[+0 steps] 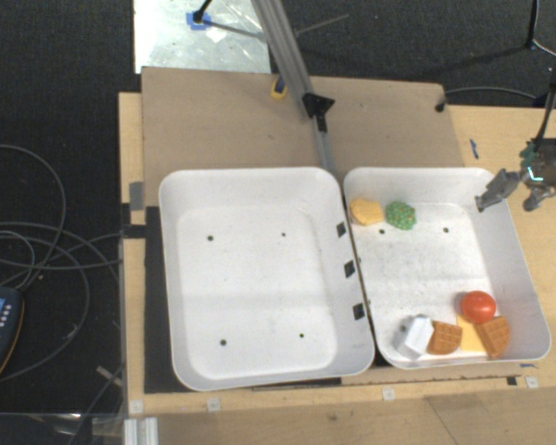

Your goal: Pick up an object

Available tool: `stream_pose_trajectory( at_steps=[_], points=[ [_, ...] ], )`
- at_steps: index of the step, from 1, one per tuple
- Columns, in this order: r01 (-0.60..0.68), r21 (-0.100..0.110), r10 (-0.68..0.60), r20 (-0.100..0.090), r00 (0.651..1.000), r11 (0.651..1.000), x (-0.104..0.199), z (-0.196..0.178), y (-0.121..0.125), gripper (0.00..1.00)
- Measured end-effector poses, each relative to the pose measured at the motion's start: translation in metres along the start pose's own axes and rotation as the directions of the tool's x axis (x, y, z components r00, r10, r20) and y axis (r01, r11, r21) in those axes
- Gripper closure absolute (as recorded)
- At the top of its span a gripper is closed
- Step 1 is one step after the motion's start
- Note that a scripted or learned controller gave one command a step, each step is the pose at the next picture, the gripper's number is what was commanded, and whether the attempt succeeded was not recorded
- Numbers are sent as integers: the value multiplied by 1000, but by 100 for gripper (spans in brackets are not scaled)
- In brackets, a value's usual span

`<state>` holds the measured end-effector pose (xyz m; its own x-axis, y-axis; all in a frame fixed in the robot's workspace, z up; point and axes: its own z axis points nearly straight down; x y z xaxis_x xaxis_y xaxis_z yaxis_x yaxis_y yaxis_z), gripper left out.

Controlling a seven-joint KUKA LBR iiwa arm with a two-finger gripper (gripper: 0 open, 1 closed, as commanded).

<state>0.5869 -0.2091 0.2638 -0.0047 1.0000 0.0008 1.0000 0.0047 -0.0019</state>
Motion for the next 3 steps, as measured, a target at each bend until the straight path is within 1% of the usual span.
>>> stream_pose_trajectory(
  at_steps=[1,2,3],
  points=[
    [2,-3,-2,2,1000,1000,0,-2,1,0],
    [2,1,-2,0,1000,1000,10,54,0,0],
    [-2,-1,2,1,1000,1000,12,96,-3,0]
  ],
)
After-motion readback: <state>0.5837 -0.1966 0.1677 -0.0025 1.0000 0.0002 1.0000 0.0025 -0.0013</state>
